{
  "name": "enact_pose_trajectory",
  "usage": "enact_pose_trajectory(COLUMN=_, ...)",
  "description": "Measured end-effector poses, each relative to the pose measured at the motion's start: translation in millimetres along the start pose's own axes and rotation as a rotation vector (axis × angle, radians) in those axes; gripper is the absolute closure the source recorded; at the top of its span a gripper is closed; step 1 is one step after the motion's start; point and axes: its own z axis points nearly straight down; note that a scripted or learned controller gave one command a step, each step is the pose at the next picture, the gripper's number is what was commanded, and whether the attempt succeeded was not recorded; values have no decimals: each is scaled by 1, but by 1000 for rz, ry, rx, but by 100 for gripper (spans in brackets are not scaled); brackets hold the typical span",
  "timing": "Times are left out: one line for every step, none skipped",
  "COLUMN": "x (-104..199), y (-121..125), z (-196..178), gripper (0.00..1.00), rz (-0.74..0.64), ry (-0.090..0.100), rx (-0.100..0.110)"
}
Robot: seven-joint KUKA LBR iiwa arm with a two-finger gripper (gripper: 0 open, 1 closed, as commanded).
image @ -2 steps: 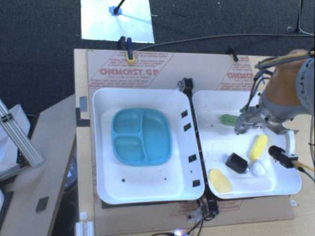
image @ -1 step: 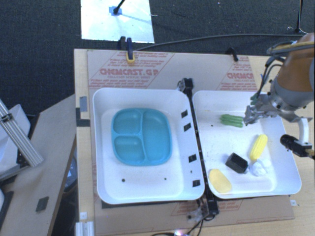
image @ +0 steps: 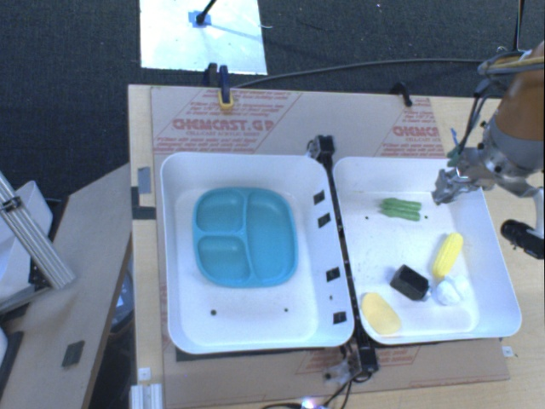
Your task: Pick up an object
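Two shallow white plastic bins sit side by side on the bench, and the black hinge strip (image: 334, 228) between them serves as the landmark. Left of that strip, the left bin (image: 183, 313) holds a turquoise divided plate (image: 246, 236) near its middle. Right of the strip, the right bin (image: 490, 322) holds a green bean-pod toy (image: 400, 209) toward the far side, a pale yellow oval piece (image: 381, 313) close to the strip at the near edge, a small black block (image: 410, 282), a yellow corn cob (image: 448, 255) and a small white lump (image: 449, 292) touching the cob's near end. Farthest from the strip, the grey metal gripper (image: 446, 186) hangs over the right bin's far right corner, just beside the bean pods; whether it is open or closed cannot be made out.
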Motion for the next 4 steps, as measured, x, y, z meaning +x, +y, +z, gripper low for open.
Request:
enact_pose_trajectory(x=0, y=1, z=-38, gripper=100, rz=-1, ry=0, rx=0)
enact_pose_trajectory(x=55, y=-6, z=-23, gripper=100, rz=-4, ry=2, rx=5)
enact_pose_trajectory(x=109, y=-17, z=-29, gripper=100, rz=-6, ry=4, rx=4)
enact_pose_trajectory(x=166, y=-28, z=-32, gripper=100, rz=-6, ry=3, rx=5)
